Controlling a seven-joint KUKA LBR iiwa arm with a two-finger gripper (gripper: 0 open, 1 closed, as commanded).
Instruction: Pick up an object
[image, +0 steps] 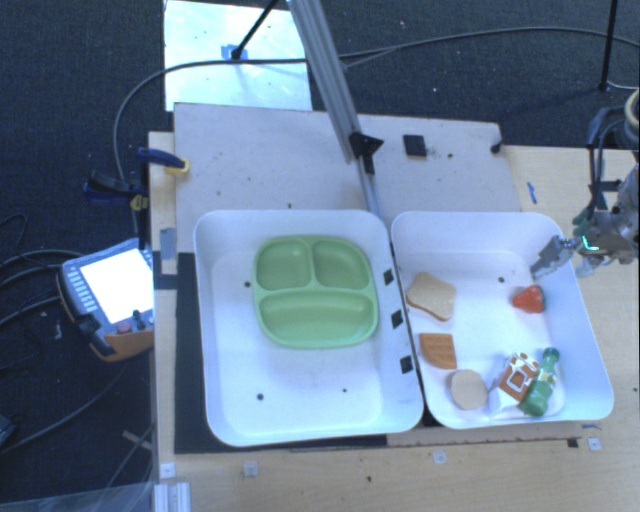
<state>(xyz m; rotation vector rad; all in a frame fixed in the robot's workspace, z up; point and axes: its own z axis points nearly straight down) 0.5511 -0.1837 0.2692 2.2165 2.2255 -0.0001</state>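
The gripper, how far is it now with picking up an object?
Nothing looks picked up yet. The gripper hangs at the right bin's far right edge with nothing seen between its fingers. The closest object is the red piece, lying just below and left of it on the bin floor. The bread slice, orange piece and round piece also lie untouched. Descending, closing and lifting are all left.

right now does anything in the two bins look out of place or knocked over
Nothing looks spilled or damaged. The green divided plate sits flat in the left bin. In the right bin, the bread slice, orange cracker, round biscuit and red piece lie apart; only the green bottle lies on its side against a small patterned box.
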